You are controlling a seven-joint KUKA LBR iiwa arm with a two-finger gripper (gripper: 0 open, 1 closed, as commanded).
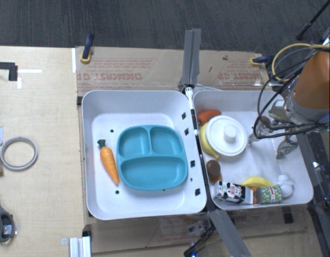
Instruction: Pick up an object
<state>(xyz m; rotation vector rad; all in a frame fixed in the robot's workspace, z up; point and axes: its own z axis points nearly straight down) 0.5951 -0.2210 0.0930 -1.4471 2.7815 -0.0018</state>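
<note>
My gripper hangs over the right side of the right bin. Its two fingers are spread open and hold nothing. To its left stands a white lidded pot on a yellow base, with an orange-red item behind it. Along the bin's front lie a brown piece, a small printed carton, a yellow banana, a green-labelled container and a white ball. In the left bin are a blue divided plate and a carrot.
Yellow and black cables loop around the arm's wrist above the right bin. A grey tape ring and scissors lie on the bench to the left of the bins. A grey divider runs between the bins.
</note>
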